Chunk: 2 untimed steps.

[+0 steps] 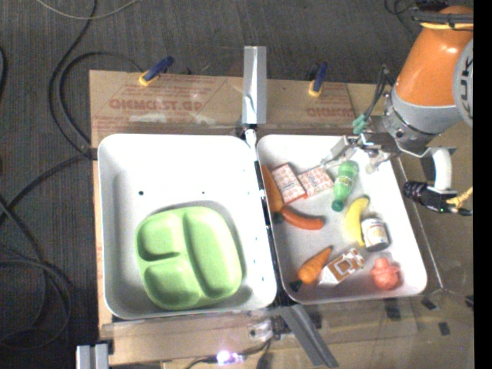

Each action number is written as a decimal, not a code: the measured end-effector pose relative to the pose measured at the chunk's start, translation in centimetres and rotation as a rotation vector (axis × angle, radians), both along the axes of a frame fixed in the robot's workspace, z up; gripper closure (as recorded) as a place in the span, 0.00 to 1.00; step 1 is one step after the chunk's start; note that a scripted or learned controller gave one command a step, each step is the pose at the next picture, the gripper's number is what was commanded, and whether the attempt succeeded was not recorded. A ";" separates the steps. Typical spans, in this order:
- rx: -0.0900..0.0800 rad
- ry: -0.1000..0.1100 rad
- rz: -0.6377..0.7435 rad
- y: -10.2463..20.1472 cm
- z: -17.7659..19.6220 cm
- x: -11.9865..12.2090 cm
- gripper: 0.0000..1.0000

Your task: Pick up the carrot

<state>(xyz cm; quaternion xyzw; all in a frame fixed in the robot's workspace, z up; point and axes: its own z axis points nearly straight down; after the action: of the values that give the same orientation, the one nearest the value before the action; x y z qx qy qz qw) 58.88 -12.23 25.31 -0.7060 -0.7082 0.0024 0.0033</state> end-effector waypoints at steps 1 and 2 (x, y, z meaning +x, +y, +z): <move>0.003 0.000 0.226 2.9 -13.7 -7.2 0.00; 0.004 -0.002 0.567 6.5 -7.3 -10.5 0.00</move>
<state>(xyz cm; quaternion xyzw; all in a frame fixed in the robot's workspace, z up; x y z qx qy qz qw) 48.43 -5.77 18.03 -0.4798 -0.8774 0.0010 0.0030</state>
